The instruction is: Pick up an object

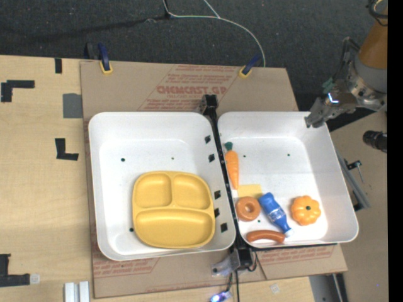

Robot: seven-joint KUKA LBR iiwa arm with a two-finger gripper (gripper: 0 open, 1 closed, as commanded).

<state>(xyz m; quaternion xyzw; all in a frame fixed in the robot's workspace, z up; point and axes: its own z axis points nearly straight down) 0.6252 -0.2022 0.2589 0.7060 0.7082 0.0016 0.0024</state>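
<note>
Toy food lies clustered in the near part of the right bin (315,145), likely left loose for picking: a carrot (232,167), a doughnut (247,209), a blue bottle (274,212), a small pumpkin (305,210), a sausage (265,236) and what may be a cheese slice (249,190). A yellow divided tray (173,209) sits in the left bin (113,168). The arm's hand (322,113) hangs at the right bin's far right corner, well apart from them; whether it is open or closed cannot be told.
</note>
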